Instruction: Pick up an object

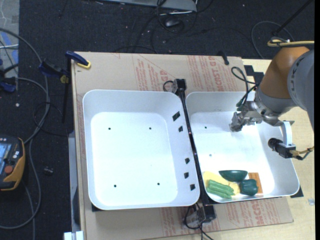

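Camera view: we cannot tell how the jaws (239,123) stand; they hover well behind the pile of objects (233,182) in the right bin (220,106), so descending here risks grasping nothing.

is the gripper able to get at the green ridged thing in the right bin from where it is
Probably yes. The gripper hangs over the right bin, and bare floor lies between it and the green ridged thing, though other items crowd close beside it.

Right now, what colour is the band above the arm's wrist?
Orange, on the band above the gripper, seen in the camera view.
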